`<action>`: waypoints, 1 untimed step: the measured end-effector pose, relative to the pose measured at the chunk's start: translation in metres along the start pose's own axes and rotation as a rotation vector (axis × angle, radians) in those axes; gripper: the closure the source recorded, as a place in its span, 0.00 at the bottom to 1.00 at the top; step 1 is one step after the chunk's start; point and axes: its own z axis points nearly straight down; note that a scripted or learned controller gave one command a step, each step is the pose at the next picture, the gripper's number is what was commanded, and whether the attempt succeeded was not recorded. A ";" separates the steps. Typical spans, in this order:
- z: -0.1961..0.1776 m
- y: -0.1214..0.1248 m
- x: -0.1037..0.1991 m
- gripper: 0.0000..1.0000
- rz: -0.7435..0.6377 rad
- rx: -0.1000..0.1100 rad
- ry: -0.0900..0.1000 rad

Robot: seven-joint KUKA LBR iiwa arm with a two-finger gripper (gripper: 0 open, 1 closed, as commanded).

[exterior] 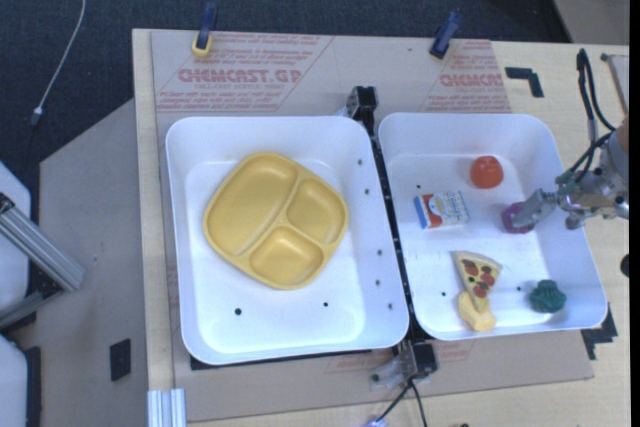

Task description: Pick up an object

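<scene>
The right bin (560, 140) holds a red round object (487, 172), a small white, blue and red carton (442, 210), a purple object (517, 216), a toy pizza slice (477, 287) and a dark green object (547, 296). My gripper (549, 203) reaches in from the right edge at mid-height of that bin. Its tip lies right beside the purple object, and I cannot make out whether they touch. The arm behind it is cut off by the frame edge.
The left bin (200, 315) holds a yellow divided plate (277, 219). A black clamp (363, 101) sits between the bins at the back and another (418, 357) at the front. Blue clips (205, 27) (446, 34) pin the cardboard sheet at the back.
</scene>
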 end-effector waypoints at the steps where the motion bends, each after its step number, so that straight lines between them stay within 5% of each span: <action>1: 0.057 0.002 0.011 0.00 0.000 0.002 0.001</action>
